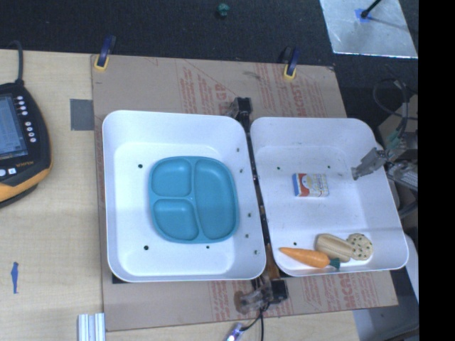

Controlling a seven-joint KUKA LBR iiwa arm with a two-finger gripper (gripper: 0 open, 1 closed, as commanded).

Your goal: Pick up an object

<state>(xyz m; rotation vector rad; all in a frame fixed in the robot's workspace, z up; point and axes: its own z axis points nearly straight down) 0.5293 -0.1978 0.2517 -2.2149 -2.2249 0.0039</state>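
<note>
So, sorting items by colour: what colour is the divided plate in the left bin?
Light blue, seen in the camera view: the divided plate in the left bin.

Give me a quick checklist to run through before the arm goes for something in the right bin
1. Targets present in the right white bin: small white carton, orange carrot, tan bread roll, spotted cookie: ok.
2. Carton lies apart from the rest: ok.
3. Carrot, roll and cookie clustered at the near wall, touching: not ok for a clean grasp.
4. Gripper over the bin's right side, holding nothing: ok.
5. Jaws open or shut: cannot tell.
6. Blue divided plate sits in the left bin, out of the way: ok.
</note>
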